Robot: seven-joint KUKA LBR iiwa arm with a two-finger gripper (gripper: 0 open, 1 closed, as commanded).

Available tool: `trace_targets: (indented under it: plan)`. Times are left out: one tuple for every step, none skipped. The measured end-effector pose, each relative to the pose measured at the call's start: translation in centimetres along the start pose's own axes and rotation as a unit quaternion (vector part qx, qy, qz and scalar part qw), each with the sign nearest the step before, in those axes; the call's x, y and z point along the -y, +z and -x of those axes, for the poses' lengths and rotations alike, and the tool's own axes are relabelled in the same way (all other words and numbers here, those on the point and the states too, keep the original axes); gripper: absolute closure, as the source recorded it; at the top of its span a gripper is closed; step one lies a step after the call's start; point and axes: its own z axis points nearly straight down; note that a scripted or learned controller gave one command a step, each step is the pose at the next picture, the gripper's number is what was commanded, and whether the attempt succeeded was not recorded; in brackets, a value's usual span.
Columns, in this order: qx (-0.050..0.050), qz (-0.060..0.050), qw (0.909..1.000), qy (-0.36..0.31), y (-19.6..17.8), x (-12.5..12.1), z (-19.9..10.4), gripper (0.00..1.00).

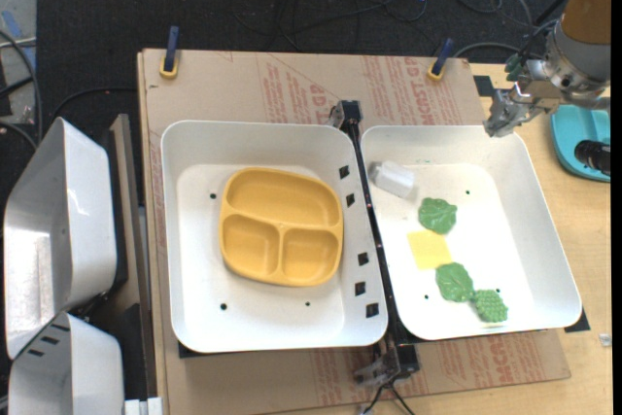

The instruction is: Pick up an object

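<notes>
Nearest us, low in the right bin [544, 209], sit a textured green lump [491, 306], a second green piece [454, 282], a yellow square [429, 249], a third green piece [437, 214] and a pale block [394, 177]; none lifted yet. We note the hand [503, 120] hovering at that bin's far right corner, above the rim, nothing visibly between its parts, though we cannot tell whether it is open or closed. Outward, the left bin [185, 238] holds a yellow divided tray [282, 226]; approach, descent and grasp all seem left to do.

Bright even overhead light, soft shadows, mild glare on white bins [194, 306], sharp focus
</notes>
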Motion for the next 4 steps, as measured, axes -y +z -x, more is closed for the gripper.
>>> trace_targets:
  plan:
    - [-0.002, -0.004, 1.0000, -0.002, 0.1, 0.6, -5.7, 1.00]
    - [-0.002, -0.005, 1.0000, -0.002, -0.1, 1.8, -10.2, 1.00]
    - [-0.002, -0.006, 1.0000, -0.002, 1.0, 3.1, -16.0, 1.00]
    - [-0.002, -0.005, 1.0000, -0.002, 0.6, 5.2, -21.0, 1.00]
